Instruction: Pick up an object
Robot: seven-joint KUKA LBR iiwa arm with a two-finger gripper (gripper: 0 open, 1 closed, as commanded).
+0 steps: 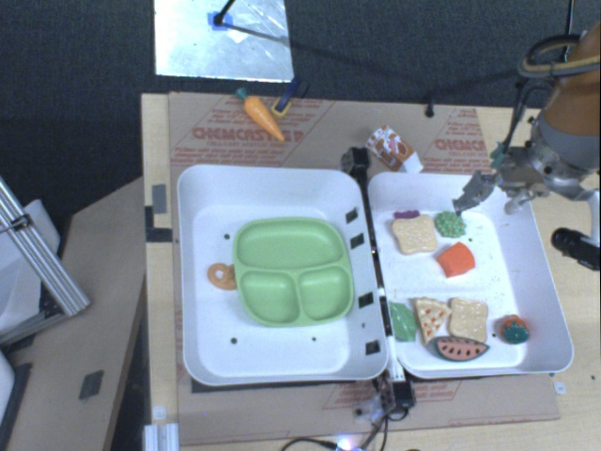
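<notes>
My gripper (489,201) hangs over the back of the right bin (554,318); its two fingers stand apart, open, with nothing between them. The left fingertip (467,197) is just above and behind a green broccoli piece (451,224). Close by lie a slice of toast (414,235), a small purple piece (406,215) and an orange-red block (456,259). Along the bin's front lie a green leaf (403,320), a pizza slice (431,318), another toast (469,318), a watermelon slice (461,349) and a red-and-teal ball (513,329).
The left bin (202,205) holds a green divided plate (291,271) and a small orange ring (222,276). Behind the bins lie a toy carrot (263,117), a small carton (392,148) and a silver sheet (223,26). A black divider (368,252) separates the bins.
</notes>
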